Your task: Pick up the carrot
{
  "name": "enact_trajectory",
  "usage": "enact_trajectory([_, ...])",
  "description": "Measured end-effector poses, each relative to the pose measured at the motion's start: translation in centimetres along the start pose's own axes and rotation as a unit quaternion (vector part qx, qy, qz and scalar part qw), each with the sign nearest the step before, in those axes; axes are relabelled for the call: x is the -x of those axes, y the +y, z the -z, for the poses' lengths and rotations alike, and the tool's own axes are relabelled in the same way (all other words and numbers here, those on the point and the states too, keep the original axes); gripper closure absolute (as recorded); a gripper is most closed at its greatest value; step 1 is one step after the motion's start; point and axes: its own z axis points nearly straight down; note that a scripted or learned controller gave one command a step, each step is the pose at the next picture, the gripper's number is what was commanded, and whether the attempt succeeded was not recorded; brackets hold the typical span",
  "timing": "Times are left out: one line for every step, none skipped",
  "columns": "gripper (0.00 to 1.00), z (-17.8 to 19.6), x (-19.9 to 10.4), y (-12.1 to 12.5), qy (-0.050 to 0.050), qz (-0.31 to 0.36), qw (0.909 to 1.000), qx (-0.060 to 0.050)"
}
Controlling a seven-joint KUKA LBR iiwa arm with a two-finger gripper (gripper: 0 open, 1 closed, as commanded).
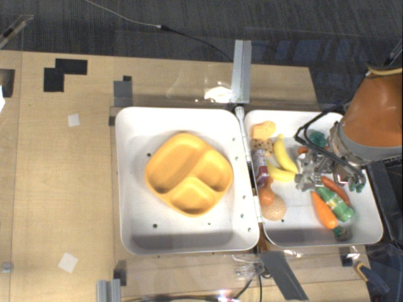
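The orange carrot (325, 213) lies tilted in the right bin (302, 236), near its front right corner, with a green-topped item (340, 209) beside it. My gripper (313, 175) hovers just above and to the left of the carrot's upper end, with the orange-banded arm (378, 115) reaching in from the right. Nothing shows between the fingers.
The right bin also holds two bananas (284, 158), a bread-like piece (264, 130), a brown round item (273, 210) and other small foods along its left side. A yellow divided plate (189, 172) sits in the left bin (132, 187). A metal post (241, 74) stands behind the bins.
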Motion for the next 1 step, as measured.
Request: enact_trajectory([0.00,-0.32,-0.21,-0.11,0.004,-0.001,1.0000,0.000])
